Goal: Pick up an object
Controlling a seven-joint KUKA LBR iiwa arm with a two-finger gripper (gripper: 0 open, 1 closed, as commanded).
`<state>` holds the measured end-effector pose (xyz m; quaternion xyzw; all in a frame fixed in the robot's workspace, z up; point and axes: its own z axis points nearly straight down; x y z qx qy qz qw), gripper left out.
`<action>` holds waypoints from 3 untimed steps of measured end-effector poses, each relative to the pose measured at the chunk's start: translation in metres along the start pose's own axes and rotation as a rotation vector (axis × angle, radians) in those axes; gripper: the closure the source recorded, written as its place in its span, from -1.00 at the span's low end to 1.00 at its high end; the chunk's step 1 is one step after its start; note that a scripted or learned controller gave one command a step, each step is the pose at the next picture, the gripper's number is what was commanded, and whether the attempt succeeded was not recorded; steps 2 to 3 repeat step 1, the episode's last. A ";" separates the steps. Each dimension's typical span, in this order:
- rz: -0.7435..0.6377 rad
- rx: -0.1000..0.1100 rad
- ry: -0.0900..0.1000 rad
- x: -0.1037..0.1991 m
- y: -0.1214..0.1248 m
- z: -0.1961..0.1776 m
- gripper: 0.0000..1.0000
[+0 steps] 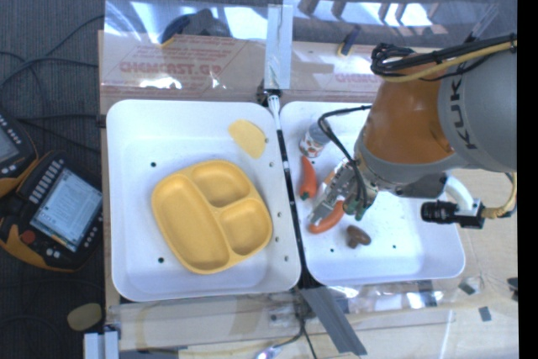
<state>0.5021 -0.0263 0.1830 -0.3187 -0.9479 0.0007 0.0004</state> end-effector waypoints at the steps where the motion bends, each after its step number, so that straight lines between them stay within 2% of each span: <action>1: -0.071 -0.002 -0.001 0.058 0.054 -0.047 1.00; 3: -0.071 -0.002 -0.001 0.058 0.054 -0.047 1.00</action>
